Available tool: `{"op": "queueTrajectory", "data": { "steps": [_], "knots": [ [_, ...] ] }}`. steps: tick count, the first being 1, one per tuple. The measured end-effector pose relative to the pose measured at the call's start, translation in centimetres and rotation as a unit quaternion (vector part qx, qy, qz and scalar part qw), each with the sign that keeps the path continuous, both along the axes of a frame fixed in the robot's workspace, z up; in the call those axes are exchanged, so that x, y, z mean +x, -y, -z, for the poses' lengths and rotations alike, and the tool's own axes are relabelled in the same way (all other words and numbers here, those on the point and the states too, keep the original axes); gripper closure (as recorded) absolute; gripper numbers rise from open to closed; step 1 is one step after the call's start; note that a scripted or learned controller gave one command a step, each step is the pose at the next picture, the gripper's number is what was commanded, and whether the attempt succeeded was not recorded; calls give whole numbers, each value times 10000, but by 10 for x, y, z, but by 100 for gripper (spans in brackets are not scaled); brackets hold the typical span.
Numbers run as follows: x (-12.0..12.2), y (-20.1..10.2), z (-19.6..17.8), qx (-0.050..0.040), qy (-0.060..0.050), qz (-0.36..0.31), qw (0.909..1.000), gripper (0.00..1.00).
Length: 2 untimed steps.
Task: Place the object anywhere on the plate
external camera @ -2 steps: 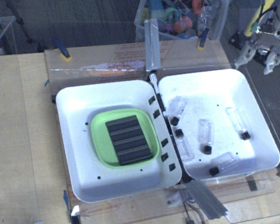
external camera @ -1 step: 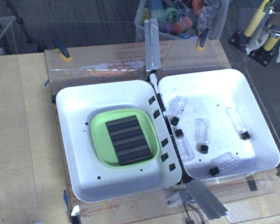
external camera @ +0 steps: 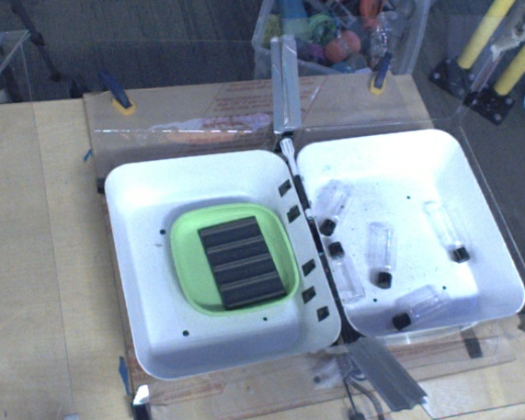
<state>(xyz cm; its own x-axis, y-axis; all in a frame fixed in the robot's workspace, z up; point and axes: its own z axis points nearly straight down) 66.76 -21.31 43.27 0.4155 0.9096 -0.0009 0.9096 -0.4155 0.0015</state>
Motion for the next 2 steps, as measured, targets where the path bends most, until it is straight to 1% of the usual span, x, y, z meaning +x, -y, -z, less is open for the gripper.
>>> {"op": "queueTrajectory", "data": {
  "steps": [1, 2],
  "knots": [
    [0, 0, -2, -2, 1, 431, 9991, 0],
    [0, -1, -2, -2, -4, 661, 9978, 0]
  ]
}}
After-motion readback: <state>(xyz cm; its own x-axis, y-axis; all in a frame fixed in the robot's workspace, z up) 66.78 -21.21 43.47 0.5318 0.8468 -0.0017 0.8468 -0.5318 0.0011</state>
